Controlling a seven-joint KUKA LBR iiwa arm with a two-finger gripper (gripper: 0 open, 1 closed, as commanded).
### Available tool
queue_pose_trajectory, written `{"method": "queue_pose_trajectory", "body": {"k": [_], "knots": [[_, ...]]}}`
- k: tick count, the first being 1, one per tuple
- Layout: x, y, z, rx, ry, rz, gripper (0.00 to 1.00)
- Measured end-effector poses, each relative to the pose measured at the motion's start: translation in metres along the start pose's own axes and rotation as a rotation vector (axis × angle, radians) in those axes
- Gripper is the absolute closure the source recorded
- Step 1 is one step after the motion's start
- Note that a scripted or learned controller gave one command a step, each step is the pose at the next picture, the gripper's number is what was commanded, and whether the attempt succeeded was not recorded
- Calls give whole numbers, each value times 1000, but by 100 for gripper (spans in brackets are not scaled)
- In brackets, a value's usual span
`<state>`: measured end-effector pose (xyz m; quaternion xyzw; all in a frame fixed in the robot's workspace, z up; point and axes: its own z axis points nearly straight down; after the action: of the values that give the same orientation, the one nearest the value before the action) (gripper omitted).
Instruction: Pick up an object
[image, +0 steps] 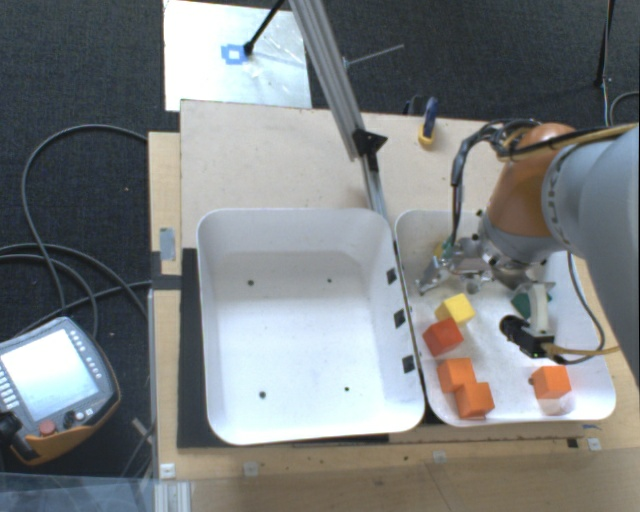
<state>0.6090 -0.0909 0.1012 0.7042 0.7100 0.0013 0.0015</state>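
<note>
The gripper (452, 268), fingers' state impossible to tell, hangs in the right bin (600, 395) just above the yellow block (458, 309), near the bin's left wall.

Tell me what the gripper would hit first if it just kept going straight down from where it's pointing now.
Probably the yellow block. The gripper hangs over the right bin, and that block lies just below it in the picture. Depth is hard to judge from this slant, so it might meet bare bin floor beside the block instead.
</note>
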Motion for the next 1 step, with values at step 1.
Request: {"method": "queue_pose_trajectory", "body": {"k": [1], "knots": [[-48,-60,8,0,-1,13,0]]}}
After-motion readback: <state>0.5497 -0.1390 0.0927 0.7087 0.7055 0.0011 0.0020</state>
